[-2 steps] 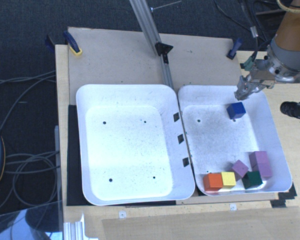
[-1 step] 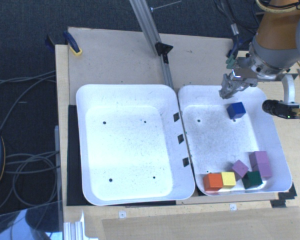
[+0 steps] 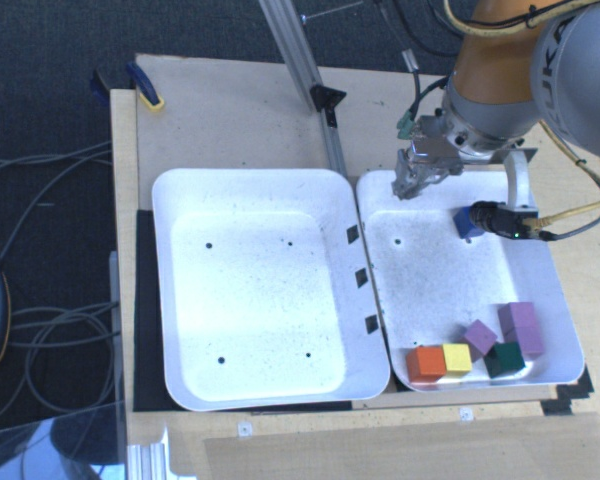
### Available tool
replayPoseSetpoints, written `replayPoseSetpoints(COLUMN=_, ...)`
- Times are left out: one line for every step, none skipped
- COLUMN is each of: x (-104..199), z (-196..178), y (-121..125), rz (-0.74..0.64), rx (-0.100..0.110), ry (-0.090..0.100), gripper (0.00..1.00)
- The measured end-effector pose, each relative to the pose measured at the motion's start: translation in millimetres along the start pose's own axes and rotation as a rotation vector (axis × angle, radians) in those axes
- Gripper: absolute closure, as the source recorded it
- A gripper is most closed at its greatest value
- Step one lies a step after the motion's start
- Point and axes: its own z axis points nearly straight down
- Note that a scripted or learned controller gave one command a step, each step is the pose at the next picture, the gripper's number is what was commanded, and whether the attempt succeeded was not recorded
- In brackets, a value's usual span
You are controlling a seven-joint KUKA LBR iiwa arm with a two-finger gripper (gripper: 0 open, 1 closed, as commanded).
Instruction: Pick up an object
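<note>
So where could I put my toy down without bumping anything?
The left bin has bare floor from wall to wall. In the right bin, the middle is free, between the hand at the far end and the blocks. The near right corner is crowded: orange block, yellow block, green block, two purple blocks.

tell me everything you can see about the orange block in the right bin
The orange block is a small cube, matte and solid-looking, perhaps wood or foam. It sits flat on the floor of the right bin, in the near corner by the front rim. Its right side is against a yellow block. It is the leftmost of a cluster of blocks. The gripper is far from it, at the bin's far end.
</note>
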Motion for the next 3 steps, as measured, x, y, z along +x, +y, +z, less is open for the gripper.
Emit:
replayPoseSetpoints(x=47, z=-1, y=4, rz=0.001, rx=-0.005, ry=-0.001, gripper=1.00)
replayPoseSetpoints(x=99, z=20, y=14, rz=0.001, rx=-0.003, ry=-0.002, gripper=1.00)
replayPoseSetpoints(x=111, z=6, y=8, rz=0.005, rx=-0.006, ry=-0.002, gripper=1.00)
